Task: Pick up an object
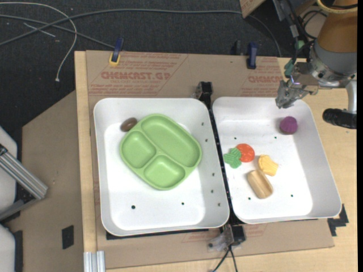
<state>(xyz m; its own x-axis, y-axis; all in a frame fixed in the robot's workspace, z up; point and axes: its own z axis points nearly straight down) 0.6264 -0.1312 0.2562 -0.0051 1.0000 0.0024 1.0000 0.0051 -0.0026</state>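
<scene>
Hanging over the far right corner of the right bin (317, 203), the gripper (285, 99) points down toward the bin floor, and whether it is spread or pressed together cannot be told from this slanted view. Nothing shows between its tips. The purple ball (288, 124) lies just beside it, a little nearer the camera and slightly to the right, apart from the claw. Farther toward the bin's middle sit an orange and green toy vegetable (239, 154), a yellow toy piece (267, 165) and a tan bread-like piece (260, 184), all well apart from the claw. The left bin (113, 208) holds a green divided plate (160, 151), with a small brown object (129, 124) touching its far left edge.
</scene>
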